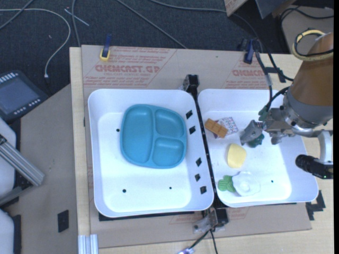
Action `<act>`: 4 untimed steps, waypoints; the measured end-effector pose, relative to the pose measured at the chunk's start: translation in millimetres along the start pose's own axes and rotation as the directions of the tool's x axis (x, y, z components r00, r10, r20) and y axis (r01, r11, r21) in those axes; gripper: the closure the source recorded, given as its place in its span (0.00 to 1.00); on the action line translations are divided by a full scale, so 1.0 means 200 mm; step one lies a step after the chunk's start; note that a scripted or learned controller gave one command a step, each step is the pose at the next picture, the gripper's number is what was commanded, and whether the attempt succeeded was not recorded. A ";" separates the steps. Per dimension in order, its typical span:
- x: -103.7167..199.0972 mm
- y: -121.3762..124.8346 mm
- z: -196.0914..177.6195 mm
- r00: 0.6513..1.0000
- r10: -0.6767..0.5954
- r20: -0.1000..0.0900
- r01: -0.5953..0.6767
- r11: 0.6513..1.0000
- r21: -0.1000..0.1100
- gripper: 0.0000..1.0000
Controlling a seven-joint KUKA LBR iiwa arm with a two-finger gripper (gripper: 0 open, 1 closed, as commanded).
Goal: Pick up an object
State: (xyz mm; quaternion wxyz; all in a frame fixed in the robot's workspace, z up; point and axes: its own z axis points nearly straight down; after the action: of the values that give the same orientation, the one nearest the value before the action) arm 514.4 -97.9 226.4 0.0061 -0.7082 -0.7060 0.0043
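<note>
At the near edge of your right bin [296, 194] lie a green toy [226, 183] and a whitish clear piece [244, 184], touching. Just beyond sits a yellow object [236, 155], then a brown block [215, 128] beside a speckled white card [229, 124]. The hand [252, 135] hangs over the bin's middle; whether it grips anything, you cannot tell. The left bin [106, 194] holds a blue divided plate [153, 136].

The arm reaches in from the right edge, wrist bent low, tool [253, 136] pointing left at mid-frame right.
</note>
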 end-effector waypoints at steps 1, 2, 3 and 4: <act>0.00 0.01 -0.03 1.000 -0.003 0.002 0.003 1.000 -0.013 0.00; 0.04 0.01 0.22 1.000 -0.003 0.000 0.003 1.000 -0.008 0.00; 0.03 -0.02 0.53 1.000 -0.002 0.000 0.002 1.000 -0.005 0.00; 0.03 -0.02 0.72 1.000 -0.002 0.000 0.002 1.000 -0.009 0.00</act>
State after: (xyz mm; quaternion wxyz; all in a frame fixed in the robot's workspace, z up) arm 509.1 -90.6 82.8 0.0028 -0.7074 -0.7068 0.0010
